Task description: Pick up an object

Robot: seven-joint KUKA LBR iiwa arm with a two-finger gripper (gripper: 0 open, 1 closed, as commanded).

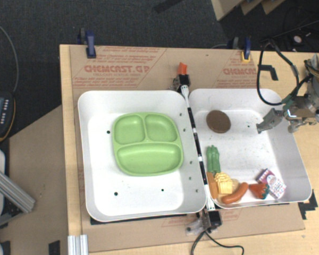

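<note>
Grey pincer (270, 122) hangs at the right bin's (287, 158) upper right edge; whether it is apart or together I cannot tell. Nearest is the brown disc (218, 121), lying alone to its left: the easiest pick, I judge. Corn (224, 184), sausage (235, 194) and packet (270, 184) crowd the lower edge.

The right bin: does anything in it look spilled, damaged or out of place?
Nothing looks spilled or broken. In the right bin, the brown disc lies alone, while the toy foods and a small packet crowd the near edge. The gripper hovers at the far right. The green tray sits straight in the left bin.
</note>
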